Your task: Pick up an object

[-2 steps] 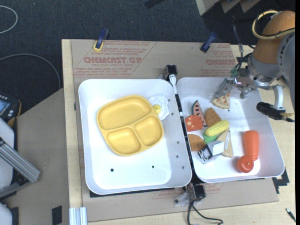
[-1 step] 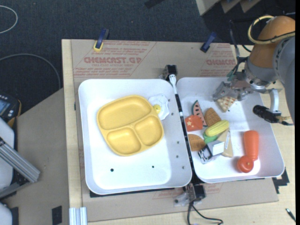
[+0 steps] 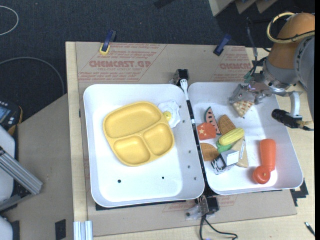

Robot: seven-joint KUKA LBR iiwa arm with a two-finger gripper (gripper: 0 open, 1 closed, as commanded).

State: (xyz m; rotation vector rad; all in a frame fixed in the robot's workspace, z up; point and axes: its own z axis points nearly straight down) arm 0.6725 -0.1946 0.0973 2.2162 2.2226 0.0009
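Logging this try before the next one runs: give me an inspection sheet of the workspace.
Surface: cardboard-covered bench bearing left bin and right bin.
Job's things: right bin holds toy watermelon slice, corn cob, orange bottle, waffle piece and other toy food.
Clutter: left bin holds yellow divided plate and toy fried egg.
Grippers: gripper over right bin's far end, just above the waffle piece.
Cables: cable at bench's near edge.
Surroundings: dark floor, blue clamps on far edge.

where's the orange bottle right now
The orange bottle lies in the right bin, near its right wall toward the front, just right of the corn cob.
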